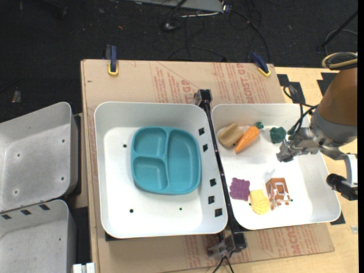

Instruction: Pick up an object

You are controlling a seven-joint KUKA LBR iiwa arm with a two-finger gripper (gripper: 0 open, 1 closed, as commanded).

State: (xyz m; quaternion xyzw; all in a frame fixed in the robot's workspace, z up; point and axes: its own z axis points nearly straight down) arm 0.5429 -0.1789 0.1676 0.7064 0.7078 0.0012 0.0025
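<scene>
The right bin (318, 209) holds several toy foods. A tan bread-like piece (228, 135) and an orange carrot (247, 139) lie at its far left. A small dark green piece (277, 133) sits near the far wall. A purple grape bunch (240, 189), a yellow corn piece (260, 202) and a brown-and-white piece (277, 190) lie at the near side. My gripper (286, 152) hangs over the bin's right half, just below the green piece and above the brown-and-white one. Nothing shows in its grasp.
A teal divided plate (166, 160) lies in the left bin (114, 209). A black divider strip (215, 164) runs between the two bins. The grey arm with its orange band (341, 104) comes in from the right. White trays (34, 152) lie off the bench at left.
</scene>
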